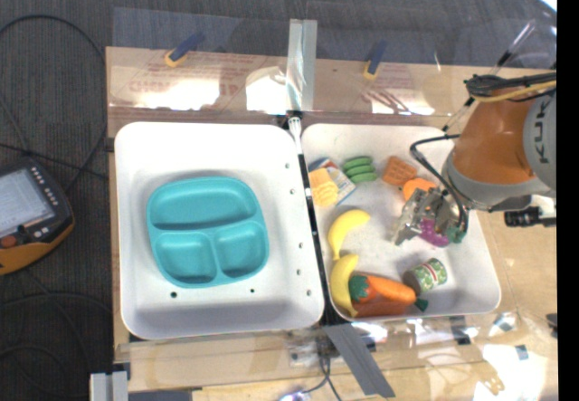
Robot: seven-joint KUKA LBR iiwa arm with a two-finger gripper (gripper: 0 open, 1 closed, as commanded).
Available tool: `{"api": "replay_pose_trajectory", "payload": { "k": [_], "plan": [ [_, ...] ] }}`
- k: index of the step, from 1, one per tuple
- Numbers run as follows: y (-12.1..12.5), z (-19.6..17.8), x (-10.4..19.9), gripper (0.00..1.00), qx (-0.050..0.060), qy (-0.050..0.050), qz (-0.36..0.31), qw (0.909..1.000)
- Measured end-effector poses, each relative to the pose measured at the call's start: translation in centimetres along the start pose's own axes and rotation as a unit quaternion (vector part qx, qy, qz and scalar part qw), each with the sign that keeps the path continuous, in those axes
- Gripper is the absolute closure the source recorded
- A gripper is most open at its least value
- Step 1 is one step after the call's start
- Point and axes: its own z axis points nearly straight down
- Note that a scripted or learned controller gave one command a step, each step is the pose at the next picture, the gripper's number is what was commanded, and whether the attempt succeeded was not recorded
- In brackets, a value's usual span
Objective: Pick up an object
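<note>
Two white bins side by side on bench. Left bin [136,209] holding teal divided tray [209,229], three compartments, lying flat near middle. Right bin [484,286] cluttered with toy food.

Gripper [425,225] down inside right bin, right-of-centre, reaching in from grey arm with orange band [493,141] at right. Fingers pointing down-left, a small gap visible between the tips; something purple [436,232] sitting right at the fingers, touching or just behind them — cannot tell whether clamped on it or merely beside it. Finger state not readable for sure.

Around gripper: orange piece [398,171] near back of bin, another orange bit [418,186] just above the gripper, partly hidden by it. Green ridged item [359,168] toward back, left of the orange piece. Small boxed item, orange and white [327,182], near bin's left wall. Yellow banana [346,227] mid-left, well apart from gripper. Second yellow piece [341,286] at front-left corner, carrot [393,289] lying across it, dark brown item [380,307] just under carrot. Small can, green and white label [427,275], at front, just below gripper, tipped on side, not touching fingers.

Black cable [430,147] looping from arm over back of right bin. Handheld pendant [27,209] on floor at far left — well apart from the bins.
</note>
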Motion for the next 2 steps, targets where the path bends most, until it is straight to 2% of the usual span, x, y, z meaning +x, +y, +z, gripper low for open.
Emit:
{"api": "replay_pose_trajectory", "payload": {
  "k": [1, 2],
  "plan": [
    [4.1, 0.2, -4.2, 1.00, 0.001, 0.002, 0.067, 0.9977],
    [11.7, -9.1, 0.9, 1.00, 0.002, 0.009, 0.075, 0.9972]
  ]
}}
